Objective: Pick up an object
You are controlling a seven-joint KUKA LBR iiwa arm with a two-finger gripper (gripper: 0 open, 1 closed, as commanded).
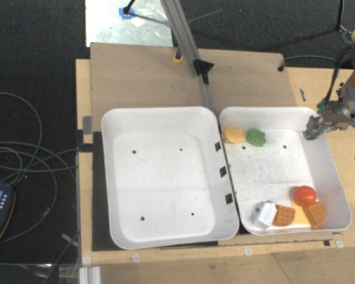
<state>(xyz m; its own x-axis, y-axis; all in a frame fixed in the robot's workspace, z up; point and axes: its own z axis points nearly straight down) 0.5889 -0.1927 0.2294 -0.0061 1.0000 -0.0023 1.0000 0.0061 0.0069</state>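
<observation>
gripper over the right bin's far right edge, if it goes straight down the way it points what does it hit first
Most likely the right bin itself: the gripper sits over its right rim and bare floor near the far corner. The green piece lies well to its left. Depth is unclear from this slant.

Even, fairly bright overhead light, soft faint shadows, white bins (165, 176) slightly washed out, mild overall softness

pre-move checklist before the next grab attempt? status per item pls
1. Gripper carries nothing: ok, it sits at the right bin's far right rim.
2. Finger state: cannot tell.
3. Targets in that bin: ok. Yellow piece and green piece at the far edge.
4. Target spacing: not ok near the front. Red ball, two waffle pieces and a white item are bunched together.
5. Yellow and green apart: cannot tell.
</observation>
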